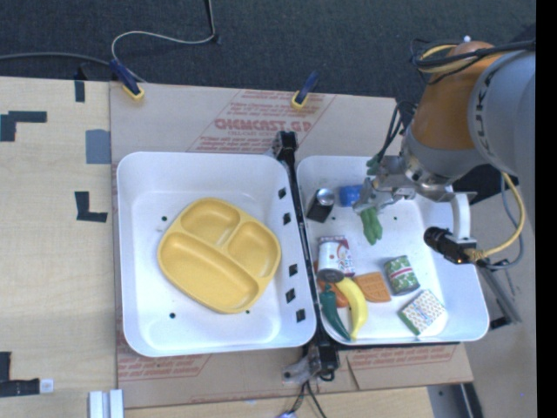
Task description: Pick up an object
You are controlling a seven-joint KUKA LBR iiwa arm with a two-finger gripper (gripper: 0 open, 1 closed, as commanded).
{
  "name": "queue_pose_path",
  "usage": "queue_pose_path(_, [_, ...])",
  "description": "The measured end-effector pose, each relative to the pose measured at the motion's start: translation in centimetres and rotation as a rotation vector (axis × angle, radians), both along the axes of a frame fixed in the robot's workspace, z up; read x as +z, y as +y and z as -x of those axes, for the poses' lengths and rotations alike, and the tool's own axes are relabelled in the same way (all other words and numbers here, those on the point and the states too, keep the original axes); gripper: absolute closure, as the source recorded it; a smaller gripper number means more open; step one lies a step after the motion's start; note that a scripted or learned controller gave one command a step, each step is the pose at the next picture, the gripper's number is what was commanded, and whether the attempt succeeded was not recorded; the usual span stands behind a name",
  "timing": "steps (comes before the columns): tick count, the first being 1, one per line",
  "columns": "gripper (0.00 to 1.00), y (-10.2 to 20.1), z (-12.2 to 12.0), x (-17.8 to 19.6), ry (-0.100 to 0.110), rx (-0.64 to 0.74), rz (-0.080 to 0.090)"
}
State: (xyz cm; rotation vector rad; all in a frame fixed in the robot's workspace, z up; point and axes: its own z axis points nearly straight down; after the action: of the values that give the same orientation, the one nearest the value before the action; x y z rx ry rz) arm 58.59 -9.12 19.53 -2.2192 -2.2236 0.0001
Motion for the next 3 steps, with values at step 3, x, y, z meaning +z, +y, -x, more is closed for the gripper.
queue_pose_path(3, [1.0, 4.4, 10.2, 6.8, 0.0, 0.0, 0.0])
